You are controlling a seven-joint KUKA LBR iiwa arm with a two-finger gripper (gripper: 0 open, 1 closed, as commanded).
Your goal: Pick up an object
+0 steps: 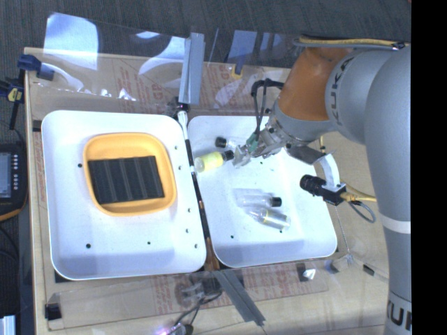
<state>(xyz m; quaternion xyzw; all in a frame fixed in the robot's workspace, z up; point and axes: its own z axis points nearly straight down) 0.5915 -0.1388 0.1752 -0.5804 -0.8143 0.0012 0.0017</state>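
Note:
The right bin point(307, 239) holds several small objects. A pale yellow bottle point(209, 162) lies near its left wall, and a small black-capped item point(222, 143) sits just behind it. A clear vial with a black cap point(256, 199) and another small clear vial point(274, 219) lie near the bin's middle. My gripper point(244, 154) is low in the back left part of this bin, right beside the yellow bottle's right end. I see nothing clearly held in it.
The left bin point(70, 243) holds a yellow tray with a black ribbed insert point(127, 179). A grey upright post point(190, 68) stands behind the gap between the bins. A black cable connector point(318, 185) hangs off the arm over the right bin's right side.

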